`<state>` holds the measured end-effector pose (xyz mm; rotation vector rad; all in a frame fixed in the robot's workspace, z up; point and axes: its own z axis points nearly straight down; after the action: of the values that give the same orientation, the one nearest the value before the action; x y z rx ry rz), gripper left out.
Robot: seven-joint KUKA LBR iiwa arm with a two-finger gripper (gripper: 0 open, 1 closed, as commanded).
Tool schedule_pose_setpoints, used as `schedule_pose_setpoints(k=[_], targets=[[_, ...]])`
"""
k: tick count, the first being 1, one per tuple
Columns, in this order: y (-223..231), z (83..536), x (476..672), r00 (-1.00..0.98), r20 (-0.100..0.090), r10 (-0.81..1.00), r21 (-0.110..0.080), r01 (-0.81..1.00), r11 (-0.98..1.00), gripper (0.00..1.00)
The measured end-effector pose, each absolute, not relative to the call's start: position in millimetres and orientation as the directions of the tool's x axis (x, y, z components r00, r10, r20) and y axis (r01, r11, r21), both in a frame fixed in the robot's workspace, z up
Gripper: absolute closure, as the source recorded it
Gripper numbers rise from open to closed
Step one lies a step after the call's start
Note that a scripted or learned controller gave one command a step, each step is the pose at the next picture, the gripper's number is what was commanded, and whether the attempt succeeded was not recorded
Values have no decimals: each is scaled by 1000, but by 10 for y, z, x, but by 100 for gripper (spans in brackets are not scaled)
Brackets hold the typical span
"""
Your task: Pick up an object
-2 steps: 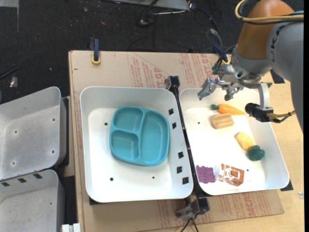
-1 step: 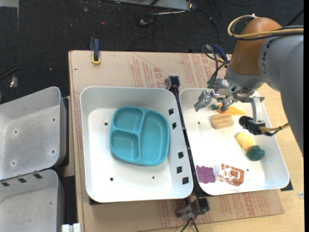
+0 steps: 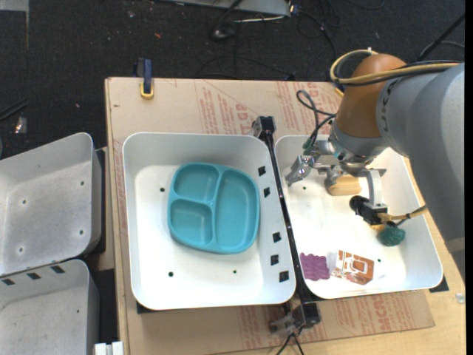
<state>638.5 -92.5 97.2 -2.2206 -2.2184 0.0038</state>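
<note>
My gripper point(image 3: 301, 171) hangs low over the back left part of the right bin point(image 3: 421, 272), close to the divider between the two bins. A small tan block point(image 3: 344, 186) lies just to its right, under the wrist, and is partly hidden. At the right side of this bin sits a dark teal lump point(image 3: 392, 235). A purple piece point(image 3: 315, 266) and an orange and white packet point(image 3: 353, 267) lie near the front edge. I see nothing held in the gripper.
A teal divided plate point(image 3: 214, 207) lies in the middle of the left bin point(image 3: 140, 272). The bulky grey arm with its orange band point(image 3: 369, 98) covers the right bin's back right corner. White panels point(image 3: 44, 198) stand left of the bench.
</note>
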Motion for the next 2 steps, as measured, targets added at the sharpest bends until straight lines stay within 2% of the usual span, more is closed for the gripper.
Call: schedule_pose_setpoints(k=[1, 2], targets=[[-924, 926, 6387, 1, 0, 1000, -1, 1000, -1, 0], [-924, 1028, 6391, 2, 0, 1000, 1, 1000, -2, 100]])
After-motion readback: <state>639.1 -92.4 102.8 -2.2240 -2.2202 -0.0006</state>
